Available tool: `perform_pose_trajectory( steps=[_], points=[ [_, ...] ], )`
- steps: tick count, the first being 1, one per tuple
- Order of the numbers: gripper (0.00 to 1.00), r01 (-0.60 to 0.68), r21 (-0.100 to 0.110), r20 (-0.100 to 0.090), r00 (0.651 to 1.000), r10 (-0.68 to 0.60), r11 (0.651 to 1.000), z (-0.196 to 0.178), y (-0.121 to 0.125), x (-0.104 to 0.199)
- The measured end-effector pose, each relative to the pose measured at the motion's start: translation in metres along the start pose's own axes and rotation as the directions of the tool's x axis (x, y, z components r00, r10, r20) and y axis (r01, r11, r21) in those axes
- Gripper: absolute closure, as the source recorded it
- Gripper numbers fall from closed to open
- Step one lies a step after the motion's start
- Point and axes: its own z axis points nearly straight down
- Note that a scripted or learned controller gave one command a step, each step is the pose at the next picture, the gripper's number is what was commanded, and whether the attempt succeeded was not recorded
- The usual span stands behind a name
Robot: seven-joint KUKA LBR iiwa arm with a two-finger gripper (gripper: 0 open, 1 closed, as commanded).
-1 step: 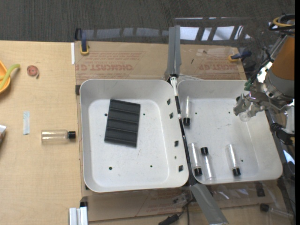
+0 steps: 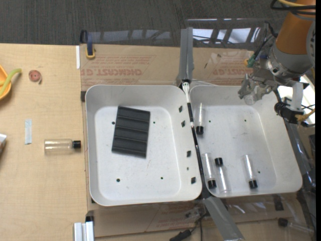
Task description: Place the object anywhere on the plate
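Vials: four lie in right bin [image 2: 281, 185], one [image 2: 197, 120] by its left wall, three [image 2: 219, 174] nr front edge. Plate [image 2: 131, 131], dark, ribbed, in left bin [image 2: 100, 185]. End effector [image 2: 252, 90] over right bin's back edge; open/closed can't tell.

The scene is evenly and brightly lit from overhead. Glare is seen on the white bins [image 2: 95, 149], washed pale toward their rims. Only soft, short shadows are cast. Toward three o'clock, a bright patch is blown out beside the arm [image 2: 296, 34], which is rendered slightly soft. The image is mildly grainy throughout.
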Motion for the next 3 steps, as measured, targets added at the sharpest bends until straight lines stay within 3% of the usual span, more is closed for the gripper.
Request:
perform_pose_trajectory(
  steps=[1, 2, 3],
  points=[
    [1.00, -0.246, 0.004, 0.001, 0.969, 0.246, 0.969, 0.043, -0.074, 0.029],
    [1.00, -0.220, 0.002, 0.002, 0.975, 0.220, 0.975, 0.043, -0.036, 0.139],
    [1.00, -0.235, 0.002, 0.001, 0.972, 0.235, 0.972, 0.031, -0.120, 0.166]
  ],
)
